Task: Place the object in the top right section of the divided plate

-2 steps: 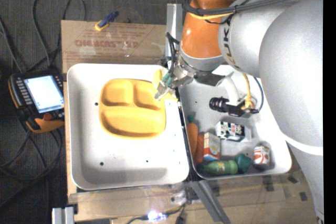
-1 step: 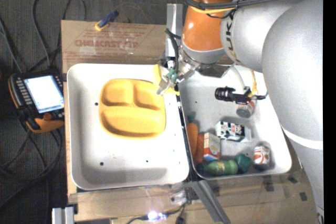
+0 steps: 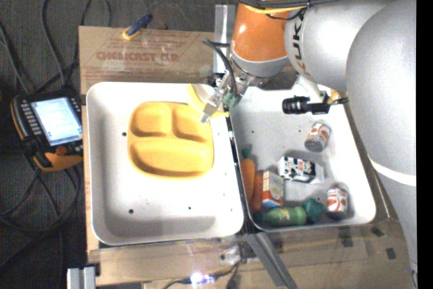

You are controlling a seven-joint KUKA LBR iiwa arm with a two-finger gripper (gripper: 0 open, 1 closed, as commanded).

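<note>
The yellow divided plate [image 3: 169,145] lies in the left white bin [image 3: 108,193], with two small sections along its far side and one large section in front. My gripper [image 3: 212,107] hangs over the plate's top right corner, by the wall between the two bins. A pale yellow object [image 3: 197,93] shows just to the gripper's left, against the bin's far rim; whether it is held cannot be made out. A small green piece [image 3: 231,100] sits at the gripper's right side.
The right bin [image 3: 270,125] holds a carrot [image 3: 248,174], a small carton [image 3: 272,189], a black-and-white carton [image 3: 298,169], a green item [image 3: 283,216] and two cans [image 3: 316,137] [image 3: 336,199]. A pendant with a lit screen [image 3: 51,120] lies left of the bench.
</note>
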